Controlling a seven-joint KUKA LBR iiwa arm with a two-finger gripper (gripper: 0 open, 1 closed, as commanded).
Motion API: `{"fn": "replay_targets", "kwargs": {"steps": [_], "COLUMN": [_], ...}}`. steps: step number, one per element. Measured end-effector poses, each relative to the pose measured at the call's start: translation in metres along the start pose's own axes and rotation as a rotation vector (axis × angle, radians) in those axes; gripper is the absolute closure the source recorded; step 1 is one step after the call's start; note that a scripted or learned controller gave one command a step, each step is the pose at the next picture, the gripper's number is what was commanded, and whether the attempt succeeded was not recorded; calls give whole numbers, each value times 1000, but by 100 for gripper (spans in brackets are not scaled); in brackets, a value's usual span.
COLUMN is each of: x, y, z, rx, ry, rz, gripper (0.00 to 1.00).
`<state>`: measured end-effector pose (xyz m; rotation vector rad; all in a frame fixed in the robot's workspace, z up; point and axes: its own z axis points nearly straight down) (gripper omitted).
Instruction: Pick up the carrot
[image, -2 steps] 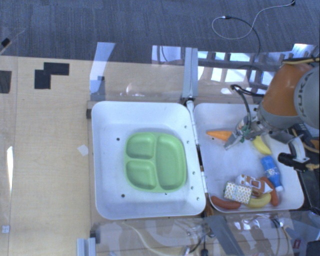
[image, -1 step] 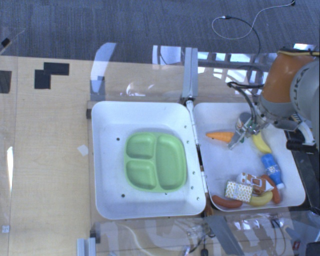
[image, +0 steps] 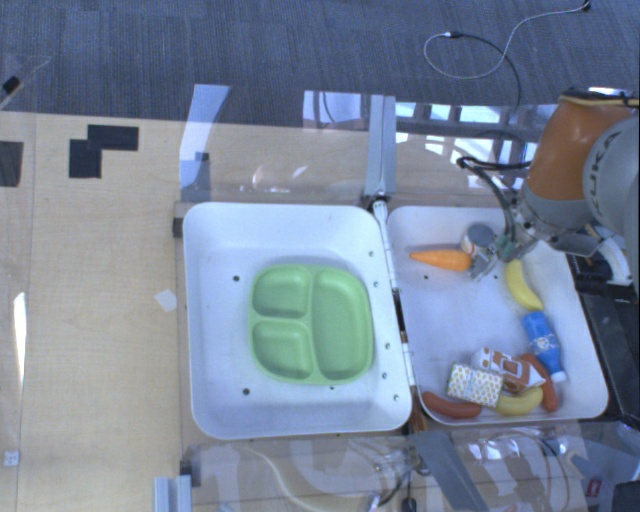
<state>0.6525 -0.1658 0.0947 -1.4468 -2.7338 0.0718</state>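
Note:
An orange carrot (image: 440, 259) lies in the upper part of the right bin (image: 440, 330), its tip pointing left. My gripper (image: 480, 252) is at the carrot's thick right end, low in the bin, with the grey fingers (image: 476, 241) touching or straddling that end. The arm with its orange band comes in from the upper right.
A green divided plate (image: 310, 322) sits in the left bin (image: 215, 300). The right bin also holds a yellow banana (image: 522, 285), a blue bottle (image: 541, 342), and at the front a small box (image: 474, 385), a sausage (image: 450, 406) and another yellow item (image: 520, 402).

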Motion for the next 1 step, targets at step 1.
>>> {"fn": "replay_targets", "kwargs": {"steps": [1], "x": [64], "y": [27], "z": [-75], "rx": [-66], "ry": [-30], "rz": [-196], "gripper": [100]}}
